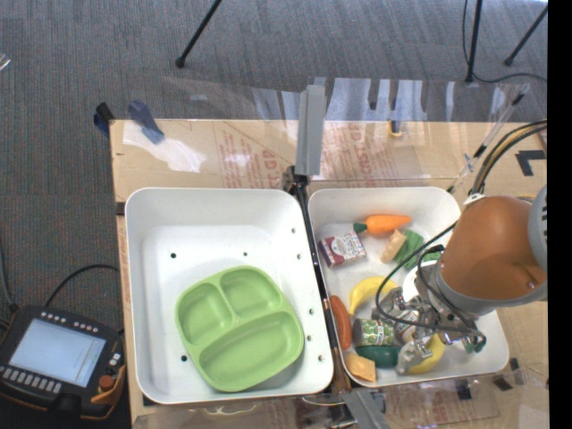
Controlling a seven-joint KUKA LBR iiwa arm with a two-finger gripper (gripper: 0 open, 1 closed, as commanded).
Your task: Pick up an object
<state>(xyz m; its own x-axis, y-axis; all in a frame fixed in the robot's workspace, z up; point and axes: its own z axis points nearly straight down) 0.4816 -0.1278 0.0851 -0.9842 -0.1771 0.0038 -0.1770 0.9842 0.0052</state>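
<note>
**Desk:** Where's your tool right now?

**Me:** I've got the gripper (pixel 427 327) low in the right bin (pixel 447 202), down near its front end, with the orange band (pixel 487 248) of the arm right above it. Cables and metal parts crowd the tip, so I cannot tell whether it's spread, pressed together or pinching anything.

**Desk:** What's around it?

**Me:** Toy food. Just to its left I see a small green-labelled can (pixel 370 332), and beyond that a long orange-red piece (pixel 340 321) along the bin wall. A yellow banana (pixel 365 291) lies up and to the left of the tool. Directly under it there's a yellowish item (pixel 425 356), and left of that a dark green one (pixel 379 356) and an orange wedge (pixel 360 366). Further back from it are a carrot (pixel 386 223), a red carton (pixel 342 248) and a green vegetable (pixel 411 248).

**Desk:** And the other bin?

**Me:** Well off to the tool's left, the left bin (pixel 161 213) holds a green divided plate (pixel 239 327).
</note>
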